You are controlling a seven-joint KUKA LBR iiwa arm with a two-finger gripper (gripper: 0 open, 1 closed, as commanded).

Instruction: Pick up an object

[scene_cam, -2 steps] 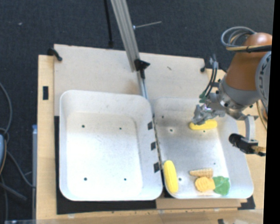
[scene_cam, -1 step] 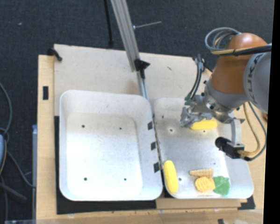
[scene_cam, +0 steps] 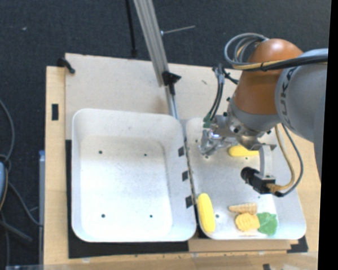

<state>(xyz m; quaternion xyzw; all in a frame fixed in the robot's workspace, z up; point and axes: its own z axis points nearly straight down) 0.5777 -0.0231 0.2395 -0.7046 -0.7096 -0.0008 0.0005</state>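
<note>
From above, the gripper (scene_cam: pixel 209 144) is hanging low over the far left of the right bin (scene_cam: pixel 223 179), its metal fingers too blurred to judge, while a smooth yellow oblong (scene_cam: pixel 206 212) is lying at the near left wall, beside ridged yellow pieces (scene_cam: pixel 245 216) and a crumpled green lump (scene_cam: pixel 268 224).

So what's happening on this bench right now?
The grey arm with the orange band has its gripper low in the right-hand white bin, near its upper left corner. Lying loose there: a yellow oblong piece beside the wrist, a yellow corn-like cob, two ridged yellow-orange pieces and a green lump.
</note>
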